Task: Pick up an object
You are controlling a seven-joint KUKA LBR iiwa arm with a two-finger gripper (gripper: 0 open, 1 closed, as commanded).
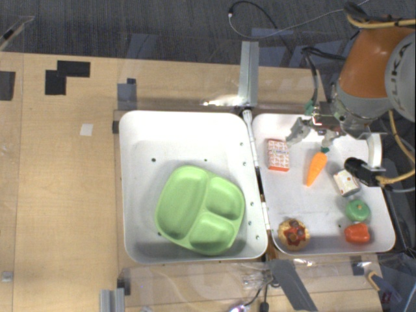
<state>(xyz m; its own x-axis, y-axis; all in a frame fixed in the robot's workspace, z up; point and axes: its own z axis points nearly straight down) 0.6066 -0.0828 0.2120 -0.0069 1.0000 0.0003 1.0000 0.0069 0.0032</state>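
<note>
Two white bins side by side on the bench: left bin holding a green divided tray, right bin holding small items. Gripper at the right bin's 12 o'clock edge, fingers spread, nothing between them. Toy carrot just below at its 6 o'clock, red patterned box at the carrot's 9 o'clock, red tomato at the bin's 4 o'clock corner.
</note>
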